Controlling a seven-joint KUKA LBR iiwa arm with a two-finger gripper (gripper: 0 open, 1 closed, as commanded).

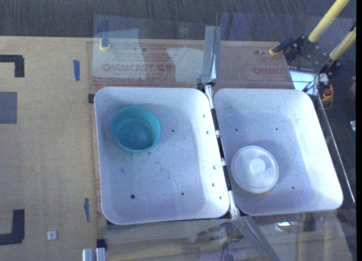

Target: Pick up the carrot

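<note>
Carrot (266, 192) sliver at white bowl (255, 168) edge, R bin (308, 104), claw state can't tell

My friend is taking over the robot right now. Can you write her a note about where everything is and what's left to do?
Left bin: teal bowl, upper left part.
Right bin: white bowl, lower middle.
Carrot: not plainly seen. An orange speck peeks out at the white bowl's lower edge. It may be the carrot, mostly hidden, but it is too small to tell.
Done: nothing yet; nothing is lifted.
Left: find the carrot, grip it, and lift it.
</note>
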